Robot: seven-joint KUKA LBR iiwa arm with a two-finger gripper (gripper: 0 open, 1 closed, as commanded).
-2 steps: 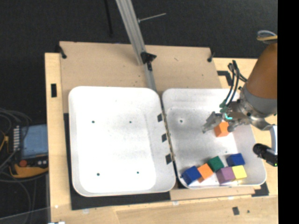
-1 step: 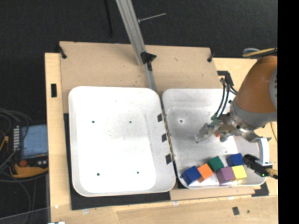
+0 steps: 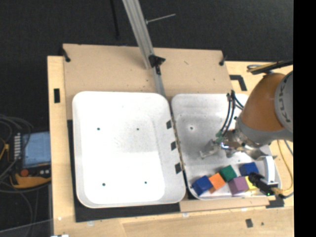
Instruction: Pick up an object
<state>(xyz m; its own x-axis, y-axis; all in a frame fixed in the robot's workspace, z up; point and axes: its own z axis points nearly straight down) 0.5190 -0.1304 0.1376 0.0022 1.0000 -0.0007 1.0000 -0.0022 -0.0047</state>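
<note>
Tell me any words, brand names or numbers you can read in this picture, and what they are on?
"KU": grey letters on the arm, cut off at the frame's right edge.
Handheld unit left of the bench: blue screen, nothing legible on it.
Coloured blocks: no markings visible.

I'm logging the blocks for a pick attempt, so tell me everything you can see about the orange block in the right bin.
The orange block is a small, solid-looking cube, plain orange with no visible markings. It rests on the floor of the right bin, near its front wall, in a row of blocks. The blue block sits at its left and the green block at its upper right, both close enough that contact cannot be ruled out. The tool is above it in the view, apart from it.
</note>
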